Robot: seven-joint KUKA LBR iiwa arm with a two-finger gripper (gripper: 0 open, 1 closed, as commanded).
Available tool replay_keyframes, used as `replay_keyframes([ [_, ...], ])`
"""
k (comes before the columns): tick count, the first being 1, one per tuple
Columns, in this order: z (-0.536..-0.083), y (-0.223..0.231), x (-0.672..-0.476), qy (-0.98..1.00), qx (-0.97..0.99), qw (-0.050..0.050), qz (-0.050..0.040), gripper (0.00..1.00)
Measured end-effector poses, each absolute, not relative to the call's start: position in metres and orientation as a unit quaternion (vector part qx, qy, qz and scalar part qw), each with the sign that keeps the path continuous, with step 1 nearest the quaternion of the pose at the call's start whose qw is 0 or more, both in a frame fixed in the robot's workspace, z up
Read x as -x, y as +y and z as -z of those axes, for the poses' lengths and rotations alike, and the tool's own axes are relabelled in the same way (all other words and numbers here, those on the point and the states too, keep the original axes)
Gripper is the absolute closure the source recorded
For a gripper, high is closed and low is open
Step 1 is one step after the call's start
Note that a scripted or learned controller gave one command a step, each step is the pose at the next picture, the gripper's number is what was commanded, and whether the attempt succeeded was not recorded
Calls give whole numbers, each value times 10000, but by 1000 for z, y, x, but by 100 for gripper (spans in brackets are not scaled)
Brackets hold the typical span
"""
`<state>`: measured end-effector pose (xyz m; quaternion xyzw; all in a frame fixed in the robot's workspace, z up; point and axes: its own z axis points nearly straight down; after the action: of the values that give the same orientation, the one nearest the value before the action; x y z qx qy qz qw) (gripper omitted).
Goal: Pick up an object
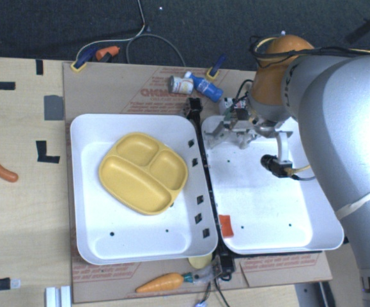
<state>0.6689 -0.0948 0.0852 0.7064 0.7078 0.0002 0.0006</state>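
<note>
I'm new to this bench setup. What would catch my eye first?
The yellow divided plate lying in the left bin stands out most. Next is the big grey arm with its orange band reaching over the right bin from the right. Outside the bins, a carrot lies at the bench's near edge.

- A single camera looks down from above the bench at a slant, its line of sight tipped toward twelve o'clock, where dark floor shows beyond the bench's far edge.
- It stands far enough off to take in both bins whole: the left bin point(85, 190) near centre, the right bin point(268, 203) toward three o'clock.
- The arm point(328, 114) enters from three o'clock, large and close to the lens.
- The bench's near edge lies at six o'clock.
</note>
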Motion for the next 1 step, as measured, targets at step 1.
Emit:
replay_keyframes([
  [1, -128, -219, -643, 7055, -7087, 17, 2, 0],
])
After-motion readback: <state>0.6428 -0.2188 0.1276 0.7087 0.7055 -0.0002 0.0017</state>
